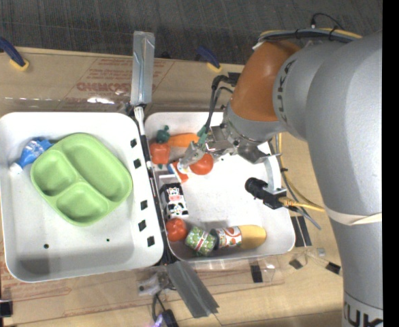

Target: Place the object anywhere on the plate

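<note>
The green three-compartment plate (82,177) lies in the left bin (22,251). My gripper (195,159) hangs over the back left part of the right bin (281,230), reaching in from the right. A small round red toy fruit (201,164) sits between its fingers, and the gripper is shut on it. The fruit is just right of an orange carrot (180,140) and a red tomato (160,153) that lie at the bin's back left corner.
A blue object (33,150) lies behind the plate at the left bin's back left. Along the right bin's left and front walls are a cow-patterned carton (174,199), a red fruit (176,229), a green can (199,240) and a yellow bottle (246,236).
</note>
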`<state>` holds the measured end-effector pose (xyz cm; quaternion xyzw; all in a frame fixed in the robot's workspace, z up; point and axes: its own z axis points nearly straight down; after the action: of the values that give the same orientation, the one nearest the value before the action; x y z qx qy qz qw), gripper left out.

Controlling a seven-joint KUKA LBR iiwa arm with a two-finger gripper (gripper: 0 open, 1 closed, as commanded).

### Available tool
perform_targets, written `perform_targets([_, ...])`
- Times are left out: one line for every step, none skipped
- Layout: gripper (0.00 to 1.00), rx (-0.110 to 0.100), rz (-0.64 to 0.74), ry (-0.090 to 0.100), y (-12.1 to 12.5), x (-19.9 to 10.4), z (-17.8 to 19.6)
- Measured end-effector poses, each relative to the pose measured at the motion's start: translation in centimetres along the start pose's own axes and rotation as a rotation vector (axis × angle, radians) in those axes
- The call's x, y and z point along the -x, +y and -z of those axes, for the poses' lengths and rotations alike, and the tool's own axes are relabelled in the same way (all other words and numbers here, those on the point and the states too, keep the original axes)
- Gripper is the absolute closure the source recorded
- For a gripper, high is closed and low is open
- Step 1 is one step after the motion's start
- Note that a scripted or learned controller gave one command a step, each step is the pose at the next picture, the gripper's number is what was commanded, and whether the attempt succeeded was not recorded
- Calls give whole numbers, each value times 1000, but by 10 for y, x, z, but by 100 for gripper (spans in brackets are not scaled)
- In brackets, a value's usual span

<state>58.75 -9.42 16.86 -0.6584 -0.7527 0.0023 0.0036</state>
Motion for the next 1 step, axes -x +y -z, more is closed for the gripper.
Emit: perform_targets([100,0,112,-1,32,-84,21])
